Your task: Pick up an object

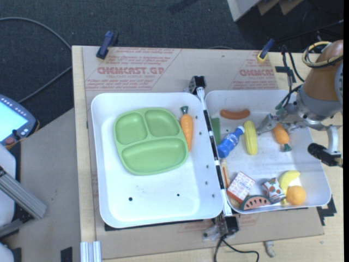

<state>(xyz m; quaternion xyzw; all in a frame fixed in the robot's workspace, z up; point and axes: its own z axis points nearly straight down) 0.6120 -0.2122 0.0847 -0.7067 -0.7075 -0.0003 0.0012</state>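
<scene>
The tool (275, 125), its slim metal fingers closed on a small smooth orange object (281, 134), sits over the right bin (322, 185), just right of a ribbed yellow corn cob (250, 137) there.

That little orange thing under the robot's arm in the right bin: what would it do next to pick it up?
Probably a short drop straight down, then a close. The gripper sits right at the small orange object in the right bin, but nothing shows the object held. The corn cob lies apart to the left, so there looks to be room.
</scene>
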